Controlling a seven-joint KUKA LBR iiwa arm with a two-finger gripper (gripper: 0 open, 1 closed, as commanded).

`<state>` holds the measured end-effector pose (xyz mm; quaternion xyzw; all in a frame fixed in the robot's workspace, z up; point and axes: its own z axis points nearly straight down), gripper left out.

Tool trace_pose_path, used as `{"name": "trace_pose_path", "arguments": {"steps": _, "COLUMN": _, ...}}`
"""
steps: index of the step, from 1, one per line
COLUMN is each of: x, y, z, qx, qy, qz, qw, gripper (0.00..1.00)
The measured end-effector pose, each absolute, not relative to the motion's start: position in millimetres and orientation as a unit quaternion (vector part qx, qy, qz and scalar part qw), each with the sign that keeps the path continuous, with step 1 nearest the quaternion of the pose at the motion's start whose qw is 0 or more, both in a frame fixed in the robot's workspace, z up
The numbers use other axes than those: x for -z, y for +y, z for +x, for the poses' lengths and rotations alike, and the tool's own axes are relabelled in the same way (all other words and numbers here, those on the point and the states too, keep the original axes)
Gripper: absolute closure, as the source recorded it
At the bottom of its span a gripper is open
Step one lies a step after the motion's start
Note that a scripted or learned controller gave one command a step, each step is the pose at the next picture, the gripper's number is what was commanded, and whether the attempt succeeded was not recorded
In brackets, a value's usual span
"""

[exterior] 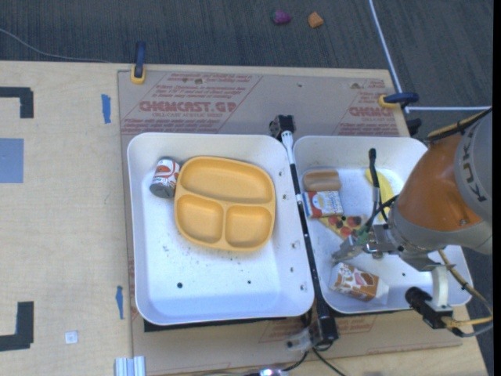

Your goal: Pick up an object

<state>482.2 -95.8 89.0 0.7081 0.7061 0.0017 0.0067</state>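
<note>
The gripper [350, 249], fingers spread, is being positioned above the snack packet [358, 281] near the right bin's [462, 276] front edge; descent and closing are being called for next.

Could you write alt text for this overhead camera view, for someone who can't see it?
A grey and orange robot arm reaches from the right into the right white bin, its gripper over small food packets. The left white bin holds a yellow divided tray and a small can.

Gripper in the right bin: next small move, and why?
Probably a short descent. The gripper sits just above the small packet near the right bin's front wall, with nothing between its fingers, and the packet lies apart from the other items.
</note>
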Motion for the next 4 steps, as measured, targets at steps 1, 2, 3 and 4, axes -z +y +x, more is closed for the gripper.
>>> {"name": "trace_pose_path", "arguments": {"steps": 1, "x": -101, "y": -100, "z": 484.6, "qx": -0.0021, "qy": 0.704, "qz": 0.710, "qw": 0.015, "gripper": 1.00}}
{"name": "trace_pose_path", "arguments": {"steps": 2, "x": -185, "y": -23, "z": 480.4, "qx": -0.0012, "qy": 0.708, "qz": 0.706, "qw": 0.000, "gripper": 1.00}}
{"name": "trace_pose_path", "arguments": {"steps": 3, "x": -185, "y": -24, "z": 480.0, "qx": -0.0005, "qy": 0.708, "qz": 0.707, "qw": 0.000, "gripper": 0.00}}
{"name": "trace_pose_path", "arguments": {"steps": 4, "x": -185, "y": -24, "z": 480.0, "qx": -0.0004, "qy": 0.708, "qz": 0.707, "qw": 0.000, "gripper": 0.00}}
